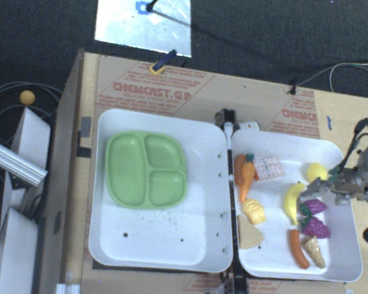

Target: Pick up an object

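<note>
Reaching in over the right shallow white plastic bin (269,270), the grey two-finger gripper (315,187) hangs low beside the curved yellow toy banana (292,201), likeliest target; its opening and load I cannot tell. Purple toy grape clusters (316,218) lie just right of the banana, presumably scattered for picking. Nothing visibly lifted.

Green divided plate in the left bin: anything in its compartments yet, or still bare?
Bare. The green divided plate lies flat in the left bin, and all three compartments show only plain green surface. The toy food sits in the right bin.
</note>
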Available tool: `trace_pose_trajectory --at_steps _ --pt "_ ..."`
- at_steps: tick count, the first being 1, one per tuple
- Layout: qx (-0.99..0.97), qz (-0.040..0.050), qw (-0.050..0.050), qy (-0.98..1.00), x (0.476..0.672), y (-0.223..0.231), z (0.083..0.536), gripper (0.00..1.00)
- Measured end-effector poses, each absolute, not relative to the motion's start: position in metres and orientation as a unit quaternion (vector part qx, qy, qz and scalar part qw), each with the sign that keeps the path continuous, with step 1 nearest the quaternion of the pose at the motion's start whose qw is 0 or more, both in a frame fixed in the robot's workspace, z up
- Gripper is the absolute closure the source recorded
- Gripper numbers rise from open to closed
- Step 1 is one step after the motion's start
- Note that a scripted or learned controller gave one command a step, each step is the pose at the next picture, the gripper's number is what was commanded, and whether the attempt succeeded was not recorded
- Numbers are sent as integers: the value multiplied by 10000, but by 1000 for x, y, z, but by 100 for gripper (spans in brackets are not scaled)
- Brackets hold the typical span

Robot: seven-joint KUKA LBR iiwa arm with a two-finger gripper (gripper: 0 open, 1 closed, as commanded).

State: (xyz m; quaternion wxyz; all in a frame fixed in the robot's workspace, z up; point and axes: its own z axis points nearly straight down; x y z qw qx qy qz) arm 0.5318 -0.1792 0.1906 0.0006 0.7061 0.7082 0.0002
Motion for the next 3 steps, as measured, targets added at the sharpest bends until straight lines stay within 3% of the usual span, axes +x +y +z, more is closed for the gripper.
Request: trace_pose_trajectory --at_steps 1,2,3 --pt "7063 39 118 7078 551 -179 107 0" --pt "7062 67 179 7078 555 -180 122 100" --pt "7062 67 174 7078 555 -180 121 0"
